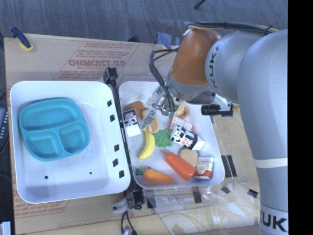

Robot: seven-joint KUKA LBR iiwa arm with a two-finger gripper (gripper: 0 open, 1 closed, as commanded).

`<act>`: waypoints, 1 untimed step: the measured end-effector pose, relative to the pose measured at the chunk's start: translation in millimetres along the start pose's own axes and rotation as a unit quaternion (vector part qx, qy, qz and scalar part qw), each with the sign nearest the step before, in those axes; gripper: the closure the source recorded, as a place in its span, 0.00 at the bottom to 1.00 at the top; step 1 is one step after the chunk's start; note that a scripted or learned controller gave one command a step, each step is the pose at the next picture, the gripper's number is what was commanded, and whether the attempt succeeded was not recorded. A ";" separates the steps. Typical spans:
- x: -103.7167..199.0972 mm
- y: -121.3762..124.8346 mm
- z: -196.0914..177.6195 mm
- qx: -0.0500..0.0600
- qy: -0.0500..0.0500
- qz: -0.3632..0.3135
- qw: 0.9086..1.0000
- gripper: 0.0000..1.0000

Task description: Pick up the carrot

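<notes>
The carrot lies flat at the front of the right bin, close to the front wall. Its green end points left. A red-orange bottle sits just beside it, and a yellow banana is a bit farther back. The gripper hangs over the back part of this bin, above some bread, well apart from the carrot. I cannot tell how its grip is set. A blue tray rests in the left bin
</notes>
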State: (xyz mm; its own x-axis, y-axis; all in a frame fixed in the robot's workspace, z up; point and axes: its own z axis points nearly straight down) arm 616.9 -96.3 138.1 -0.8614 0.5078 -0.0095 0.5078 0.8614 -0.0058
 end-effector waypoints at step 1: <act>-9.3 -13.5 41.3 0.003 -0.003 0.095 0.995 0.00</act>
State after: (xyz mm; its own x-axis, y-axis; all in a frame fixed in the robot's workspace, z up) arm 618.3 -113.0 97.0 -0.7492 0.6621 -0.0166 0.6623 0.7492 -0.0091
